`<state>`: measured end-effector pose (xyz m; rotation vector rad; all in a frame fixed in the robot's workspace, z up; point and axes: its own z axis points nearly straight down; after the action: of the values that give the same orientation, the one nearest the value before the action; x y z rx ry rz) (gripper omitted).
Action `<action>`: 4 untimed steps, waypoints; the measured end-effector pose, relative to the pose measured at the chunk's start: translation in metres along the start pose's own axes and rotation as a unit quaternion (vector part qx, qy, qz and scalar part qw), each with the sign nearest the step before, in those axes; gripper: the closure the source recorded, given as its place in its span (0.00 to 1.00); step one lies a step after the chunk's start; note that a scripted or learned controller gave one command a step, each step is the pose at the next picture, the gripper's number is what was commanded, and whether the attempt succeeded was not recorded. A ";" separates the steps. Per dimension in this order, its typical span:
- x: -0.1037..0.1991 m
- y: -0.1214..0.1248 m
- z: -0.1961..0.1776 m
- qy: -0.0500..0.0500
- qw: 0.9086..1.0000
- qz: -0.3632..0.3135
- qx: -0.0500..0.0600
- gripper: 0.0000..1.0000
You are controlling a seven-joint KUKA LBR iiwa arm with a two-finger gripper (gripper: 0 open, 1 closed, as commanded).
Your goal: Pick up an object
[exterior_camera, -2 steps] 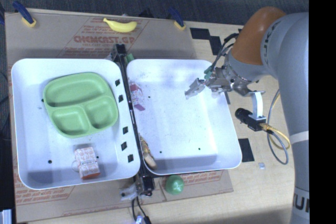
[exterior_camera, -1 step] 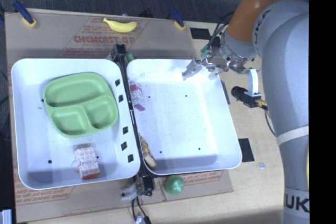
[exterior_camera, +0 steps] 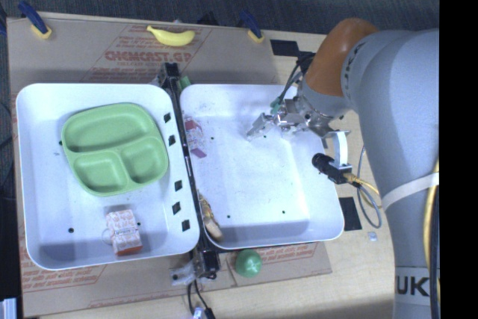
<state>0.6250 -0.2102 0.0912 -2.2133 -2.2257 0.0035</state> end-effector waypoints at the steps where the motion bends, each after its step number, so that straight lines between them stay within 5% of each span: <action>1: 0.001 0.001 -0.011 0.000 1.000 -0.002 0.000 1.00; 2: -0.001 -0.063 -0.137 -0.001 1.000 0.001 -0.002 1.00; 3: 0.000 0.001 -0.153 0.000 1.000 0.000 -0.002 1.00; 4: 0.002 0.024 0.000 0.000 1.000 -0.001 -0.001 1.00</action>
<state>0.6489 -0.2085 0.0914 -2.2114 -2.2284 0.0019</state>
